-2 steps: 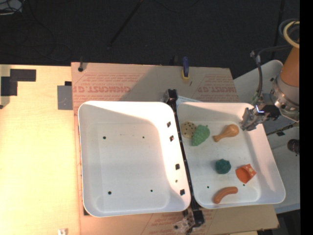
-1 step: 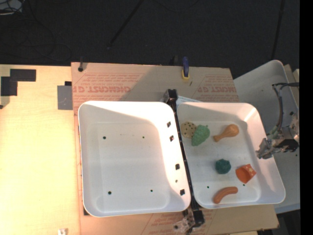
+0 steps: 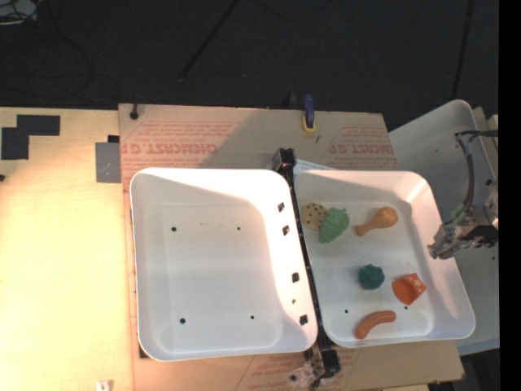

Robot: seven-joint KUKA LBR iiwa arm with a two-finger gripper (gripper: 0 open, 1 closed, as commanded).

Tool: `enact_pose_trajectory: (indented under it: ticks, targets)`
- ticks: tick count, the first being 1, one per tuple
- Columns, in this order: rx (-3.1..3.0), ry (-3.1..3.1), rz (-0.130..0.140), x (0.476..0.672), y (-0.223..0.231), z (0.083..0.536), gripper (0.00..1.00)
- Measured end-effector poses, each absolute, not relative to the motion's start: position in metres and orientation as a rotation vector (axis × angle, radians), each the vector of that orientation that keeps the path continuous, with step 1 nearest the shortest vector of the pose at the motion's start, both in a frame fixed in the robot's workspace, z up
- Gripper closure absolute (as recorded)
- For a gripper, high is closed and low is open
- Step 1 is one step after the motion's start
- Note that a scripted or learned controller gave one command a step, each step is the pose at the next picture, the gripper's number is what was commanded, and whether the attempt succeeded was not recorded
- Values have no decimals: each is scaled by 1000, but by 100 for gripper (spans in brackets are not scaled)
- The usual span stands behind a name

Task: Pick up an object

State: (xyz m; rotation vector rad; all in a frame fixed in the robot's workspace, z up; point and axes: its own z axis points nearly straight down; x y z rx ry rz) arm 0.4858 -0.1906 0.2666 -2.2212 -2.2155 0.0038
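**Right bin: six toy items, none held**

Right bin [image 3: 423, 187]: cookie [image 3: 314, 214], green leafy piece [image 3: 334, 225], drumstick [image 3: 376, 220], dark green ball [image 3: 371, 277], red carton [image 3: 409, 287], sausage [image 3: 374, 324]. Gripper [image 3: 446, 243] over the bin's right rim, apart from items; jaw state cannot be told. Left bin [image 3: 146, 218] alongside.

From my station: pale wooden bench [image 3: 57, 251], brightly lit at left; brown cardboard sheet [image 3: 236, 141] with red print lying on it; dark carpeted floor [image 3: 244, 39] behind, crossed by loose cables [image 3: 212, 35].
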Motion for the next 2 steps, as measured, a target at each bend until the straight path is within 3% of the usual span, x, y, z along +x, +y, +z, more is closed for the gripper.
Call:
enact_pose_trajectory:
  ticks: [2]
  targets:
    - [-2218, -2214, 7, 485, -193, 285, 100]
